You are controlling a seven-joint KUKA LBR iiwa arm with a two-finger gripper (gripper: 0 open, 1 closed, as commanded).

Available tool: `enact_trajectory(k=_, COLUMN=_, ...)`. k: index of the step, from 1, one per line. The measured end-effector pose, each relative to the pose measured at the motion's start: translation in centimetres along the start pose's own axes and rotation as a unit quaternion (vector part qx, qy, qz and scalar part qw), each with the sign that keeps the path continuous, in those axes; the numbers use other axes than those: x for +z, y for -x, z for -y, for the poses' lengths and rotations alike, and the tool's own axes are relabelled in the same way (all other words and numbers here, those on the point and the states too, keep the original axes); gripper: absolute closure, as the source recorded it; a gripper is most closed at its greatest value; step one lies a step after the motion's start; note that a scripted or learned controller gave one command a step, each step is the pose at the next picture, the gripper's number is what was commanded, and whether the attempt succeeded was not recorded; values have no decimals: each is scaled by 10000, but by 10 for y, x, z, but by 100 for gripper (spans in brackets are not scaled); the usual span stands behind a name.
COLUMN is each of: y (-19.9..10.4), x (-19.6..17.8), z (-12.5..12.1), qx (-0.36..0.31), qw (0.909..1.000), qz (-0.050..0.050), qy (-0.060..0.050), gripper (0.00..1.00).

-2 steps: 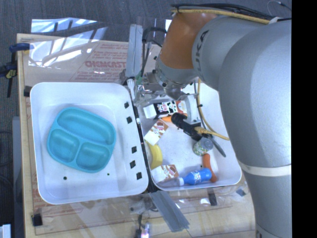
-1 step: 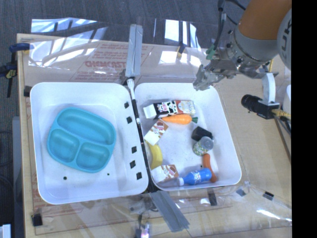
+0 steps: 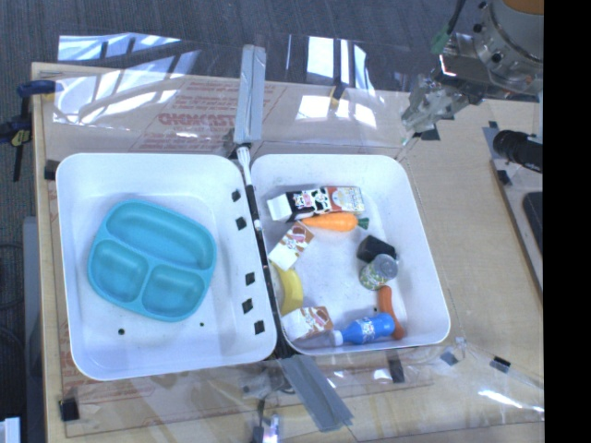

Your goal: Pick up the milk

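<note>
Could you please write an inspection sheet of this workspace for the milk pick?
Surface: wooden bench bearing two shallow white bins.
Job's things: cow-patterned milk carton lying on its side in the right bin, touching the orange carrot.
Clutter: blue plastic bottle, yellow banana, round metal can; blue divided plate in the left bin.
Grippers: two-finger gripper above the right bin's far corner, apart from the milk.
Cables: black cables near the arm.
Surroundings: grey carpet.
</note>
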State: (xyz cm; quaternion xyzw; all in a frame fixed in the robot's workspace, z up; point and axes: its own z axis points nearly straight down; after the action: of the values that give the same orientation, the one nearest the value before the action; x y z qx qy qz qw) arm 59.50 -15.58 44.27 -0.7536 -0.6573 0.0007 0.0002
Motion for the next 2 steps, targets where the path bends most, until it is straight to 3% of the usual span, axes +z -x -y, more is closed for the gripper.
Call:
enact_trajectory(k=1, y=42, x=2, z=-53, qx=610, qw=9981, qz=4, qy=-14, gripper=100)
enact_trajectory(k=2, y=38, x=-8, z=-54, qx=548, qw=9985, qz=8, qy=-32, gripper=100)
